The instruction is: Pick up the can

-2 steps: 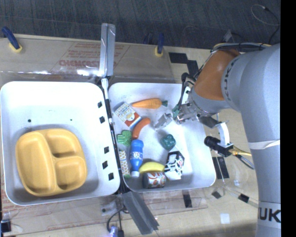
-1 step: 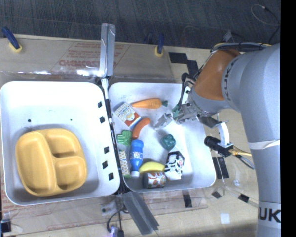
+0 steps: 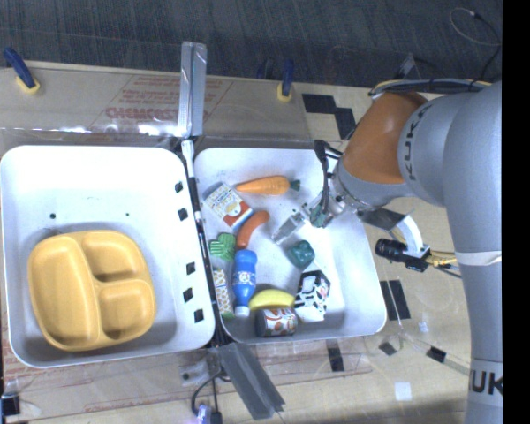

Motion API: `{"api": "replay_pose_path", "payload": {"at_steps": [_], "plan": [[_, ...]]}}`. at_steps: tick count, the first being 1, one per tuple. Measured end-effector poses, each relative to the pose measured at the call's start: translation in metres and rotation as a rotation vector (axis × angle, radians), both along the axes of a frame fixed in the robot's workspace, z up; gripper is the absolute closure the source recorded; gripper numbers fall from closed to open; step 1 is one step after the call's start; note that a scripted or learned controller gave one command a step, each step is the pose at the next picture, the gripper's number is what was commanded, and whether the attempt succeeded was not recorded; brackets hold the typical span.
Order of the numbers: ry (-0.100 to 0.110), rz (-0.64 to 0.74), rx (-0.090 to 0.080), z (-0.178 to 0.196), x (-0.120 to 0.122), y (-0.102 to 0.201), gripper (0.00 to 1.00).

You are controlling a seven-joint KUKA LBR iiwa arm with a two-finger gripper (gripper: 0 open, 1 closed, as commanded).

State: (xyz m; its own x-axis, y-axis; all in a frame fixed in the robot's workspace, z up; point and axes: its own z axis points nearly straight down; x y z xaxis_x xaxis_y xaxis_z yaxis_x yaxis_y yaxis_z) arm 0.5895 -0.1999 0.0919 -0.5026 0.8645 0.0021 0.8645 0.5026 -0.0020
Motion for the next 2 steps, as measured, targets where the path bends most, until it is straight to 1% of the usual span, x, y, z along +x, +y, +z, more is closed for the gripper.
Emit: {"api": "replay_pose_path", "payload": {"at_steps": [1,2], "plan": [[-0.005,-0.029,-0.002,0.038,0.068,-0.010,0.00],[-0.001,-0.103,-0.001,0.021,0.035,-0.009,0.00]]}}
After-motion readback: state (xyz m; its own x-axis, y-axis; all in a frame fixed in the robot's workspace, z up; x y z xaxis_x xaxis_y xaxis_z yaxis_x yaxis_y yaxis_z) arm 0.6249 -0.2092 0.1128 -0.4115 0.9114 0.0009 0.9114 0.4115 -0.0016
